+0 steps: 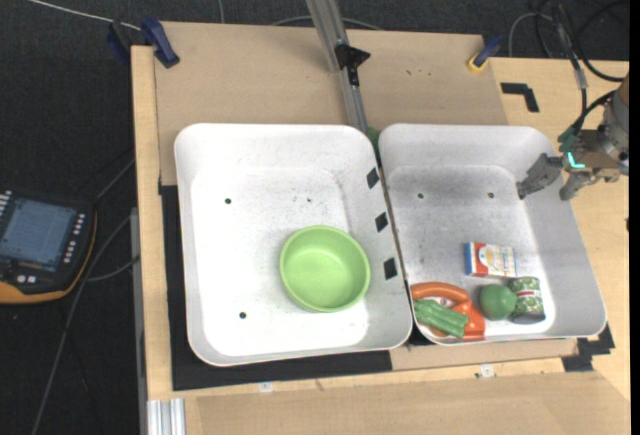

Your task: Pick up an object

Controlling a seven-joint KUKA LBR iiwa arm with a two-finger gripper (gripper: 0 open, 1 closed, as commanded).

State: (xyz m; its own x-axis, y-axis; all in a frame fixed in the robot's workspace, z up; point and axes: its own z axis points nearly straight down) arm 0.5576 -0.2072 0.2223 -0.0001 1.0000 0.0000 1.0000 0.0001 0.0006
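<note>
A green bowl (323, 268) sits in the left bin (215, 173), toward its front right. In the front right corner of the right bin (450, 158) lie a small white and red box (490, 259), a green ball (495, 301), a small dark green can (528, 299) and an orange and red toy with a green piece on it (444, 311). My gripper (553, 183) hangs over the right bin's far right edge, well behind these objects. It is open, with nothing between its two fingers.
A metal pole (325, 13) slants down from the top to the gap between the bins. Blue and yellow clamps (158, 41) hold the wooden bench top at its back corners. A handheld pendant (40, 241) lies on the floor at left.
</note>
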